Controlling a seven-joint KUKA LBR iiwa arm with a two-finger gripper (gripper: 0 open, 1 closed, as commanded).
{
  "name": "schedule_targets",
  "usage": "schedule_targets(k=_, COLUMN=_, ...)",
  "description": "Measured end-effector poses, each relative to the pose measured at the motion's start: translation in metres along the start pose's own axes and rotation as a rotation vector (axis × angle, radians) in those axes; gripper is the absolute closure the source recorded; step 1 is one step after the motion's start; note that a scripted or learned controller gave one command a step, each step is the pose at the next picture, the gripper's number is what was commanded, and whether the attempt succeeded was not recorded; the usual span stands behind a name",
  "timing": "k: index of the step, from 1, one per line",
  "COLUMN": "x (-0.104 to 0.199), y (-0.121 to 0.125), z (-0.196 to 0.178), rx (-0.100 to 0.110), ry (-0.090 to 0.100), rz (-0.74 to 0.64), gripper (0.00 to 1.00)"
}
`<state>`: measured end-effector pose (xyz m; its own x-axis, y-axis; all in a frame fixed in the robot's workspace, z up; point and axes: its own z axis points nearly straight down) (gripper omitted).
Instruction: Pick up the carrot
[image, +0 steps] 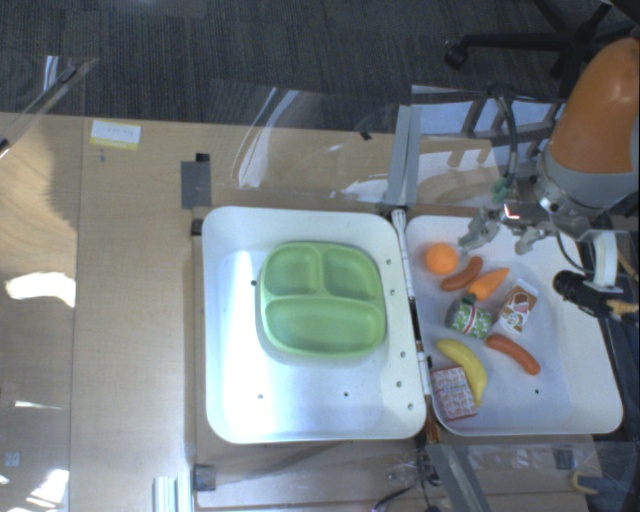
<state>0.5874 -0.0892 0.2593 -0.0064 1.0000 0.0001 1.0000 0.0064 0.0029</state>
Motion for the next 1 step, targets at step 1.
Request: schedule_targets(k=1, x=-0.0387, y=0.0173, z=0.1254, rx=-0.001, ry=0.0, rz=-0.218, gripper=0.0)
